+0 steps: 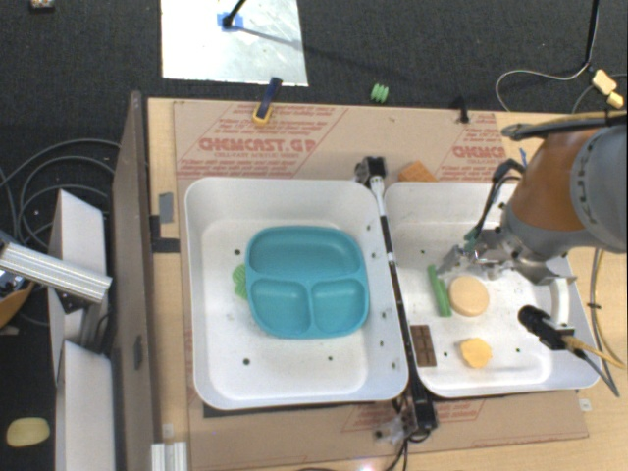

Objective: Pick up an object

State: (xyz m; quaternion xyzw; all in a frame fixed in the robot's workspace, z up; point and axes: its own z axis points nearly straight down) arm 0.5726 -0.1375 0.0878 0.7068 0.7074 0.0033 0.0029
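Camera view | end effector (478, 254) grip state unclear, above tan disc (468, 296) | green item (238, 281) half-hidden under teal tray (306, 281)

Bright, even overhead light; a soft, slightly grainy picture.

The two white bins (294, 381) near centre are close to washed out, with faint shadow along their inner walls. A foil-like sheet (234, 29) at 12 o'clock carries mottled glare. The dark floor (78, 57) at 10 o'clock stays dim and noisy. The arm (574, 189) at 3 o'clock looks soft-edged and lays a weak shadow below itself.
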